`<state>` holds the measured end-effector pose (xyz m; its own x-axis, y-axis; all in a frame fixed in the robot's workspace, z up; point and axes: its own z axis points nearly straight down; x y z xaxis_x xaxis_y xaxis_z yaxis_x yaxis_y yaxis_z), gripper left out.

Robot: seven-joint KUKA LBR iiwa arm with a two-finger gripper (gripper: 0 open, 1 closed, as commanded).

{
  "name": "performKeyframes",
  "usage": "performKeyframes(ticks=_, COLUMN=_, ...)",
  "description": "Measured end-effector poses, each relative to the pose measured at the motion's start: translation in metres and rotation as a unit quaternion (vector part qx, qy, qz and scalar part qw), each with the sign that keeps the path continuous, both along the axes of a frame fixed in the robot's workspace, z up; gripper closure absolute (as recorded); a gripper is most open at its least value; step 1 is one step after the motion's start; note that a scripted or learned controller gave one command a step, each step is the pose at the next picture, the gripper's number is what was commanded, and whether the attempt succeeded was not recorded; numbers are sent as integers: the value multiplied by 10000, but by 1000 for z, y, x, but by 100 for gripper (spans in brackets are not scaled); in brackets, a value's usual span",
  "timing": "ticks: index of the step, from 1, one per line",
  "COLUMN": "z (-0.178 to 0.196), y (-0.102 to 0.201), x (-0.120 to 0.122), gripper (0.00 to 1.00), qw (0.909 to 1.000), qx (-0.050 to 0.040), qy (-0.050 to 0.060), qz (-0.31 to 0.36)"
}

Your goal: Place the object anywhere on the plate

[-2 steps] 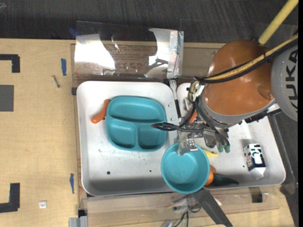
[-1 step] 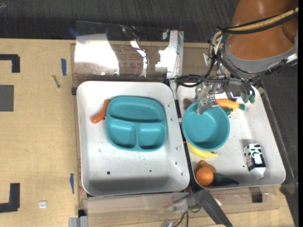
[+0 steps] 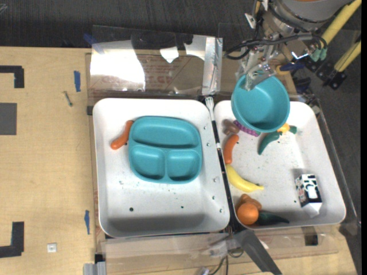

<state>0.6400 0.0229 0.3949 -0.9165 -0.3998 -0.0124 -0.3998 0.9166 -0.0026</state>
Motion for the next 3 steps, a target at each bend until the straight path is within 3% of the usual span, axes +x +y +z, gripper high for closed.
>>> performKeyframes(ticks=1, z=-68, y=68, x=-43, gripper=100, qw=9978, qx=1, qy=57, qz=653)
performKeyframes(ticks=2, z=-108, y=25, x=8, gripper=100, qw=9936, qx=-11, qy=39, qz=1130)
performKeyframes(ticks=3, z=-129, y=68, x=-38, gripper=100, qw=9729, qx=-11, qy=47, qz=2310)
